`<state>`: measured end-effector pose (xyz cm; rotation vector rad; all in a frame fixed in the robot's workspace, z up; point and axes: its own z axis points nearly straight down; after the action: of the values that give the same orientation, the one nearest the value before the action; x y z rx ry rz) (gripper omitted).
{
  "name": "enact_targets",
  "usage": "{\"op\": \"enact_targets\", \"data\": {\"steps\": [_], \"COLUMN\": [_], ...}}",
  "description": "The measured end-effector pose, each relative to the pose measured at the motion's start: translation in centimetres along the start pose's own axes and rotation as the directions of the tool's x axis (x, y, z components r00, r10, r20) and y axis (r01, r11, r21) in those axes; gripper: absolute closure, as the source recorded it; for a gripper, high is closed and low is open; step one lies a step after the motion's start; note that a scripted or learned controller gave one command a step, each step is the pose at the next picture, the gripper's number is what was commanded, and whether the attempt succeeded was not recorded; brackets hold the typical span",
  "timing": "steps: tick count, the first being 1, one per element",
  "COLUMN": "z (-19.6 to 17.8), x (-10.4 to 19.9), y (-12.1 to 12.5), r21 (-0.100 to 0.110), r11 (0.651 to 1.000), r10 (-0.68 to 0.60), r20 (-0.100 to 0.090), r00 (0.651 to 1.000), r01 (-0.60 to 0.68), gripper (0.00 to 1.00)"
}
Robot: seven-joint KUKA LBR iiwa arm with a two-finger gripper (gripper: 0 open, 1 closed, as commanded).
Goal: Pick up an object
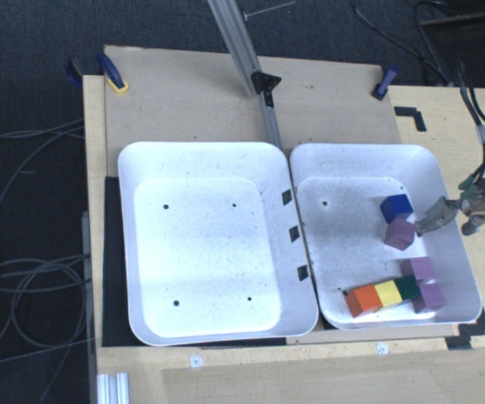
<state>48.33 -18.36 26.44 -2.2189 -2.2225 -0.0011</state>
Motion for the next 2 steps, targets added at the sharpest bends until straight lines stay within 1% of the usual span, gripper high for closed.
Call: {"op": "enact_targets", "data": {"steps": [1,2], "z": [0.0,6.0], "x": [0.0,0.1], "y": [0.0,0.7], "r21": [-0.001,0.006], "r11": [1.0,1.0], "r10": [0.0,0.001], "r20": [0.0,-0.002], "r00": [1.0,1.0], "r01": [0.0,-0.001], "gripper": [0.0,0.0]}}
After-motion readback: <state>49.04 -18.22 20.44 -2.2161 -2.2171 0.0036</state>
